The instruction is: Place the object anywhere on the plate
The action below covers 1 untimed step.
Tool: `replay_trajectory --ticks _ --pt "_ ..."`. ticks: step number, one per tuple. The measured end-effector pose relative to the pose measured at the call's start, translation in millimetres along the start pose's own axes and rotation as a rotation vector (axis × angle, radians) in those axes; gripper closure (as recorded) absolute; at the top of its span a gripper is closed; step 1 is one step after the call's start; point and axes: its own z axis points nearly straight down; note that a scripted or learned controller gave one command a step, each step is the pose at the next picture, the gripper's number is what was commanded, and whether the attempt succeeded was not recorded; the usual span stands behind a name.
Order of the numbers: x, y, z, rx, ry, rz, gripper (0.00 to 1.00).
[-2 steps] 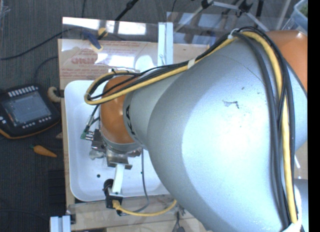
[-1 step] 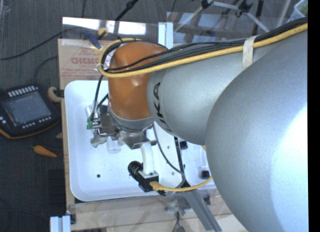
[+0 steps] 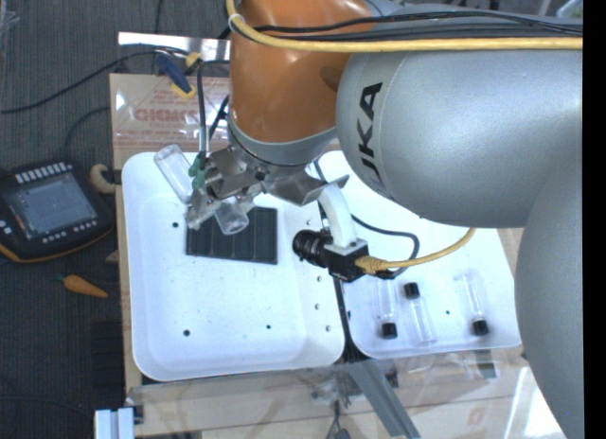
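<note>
Clear tube (image 3: 230, 216) between fingers (image 3: 201, 202).

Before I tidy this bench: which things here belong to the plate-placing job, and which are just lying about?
Job:
gripper
clear tube
clear cup-like piece
dark square plate
left bin

Lying about:
three black-capped tubes in right bin
handheld control pendant

Bright, even light — slightly soft

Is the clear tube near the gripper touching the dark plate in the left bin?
Cannot tell. In the camera view one clear tube overlaps the dark plate's upper edge, just below the gripper; the slanted view doesn't show whether it rests on it or hangs above.
</note>
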Motion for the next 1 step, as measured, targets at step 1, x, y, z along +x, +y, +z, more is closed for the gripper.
replay_trajectory --ticks 1 --pt "12.2 -29.6 5.6 0.001 0.001 0.112 1.00"
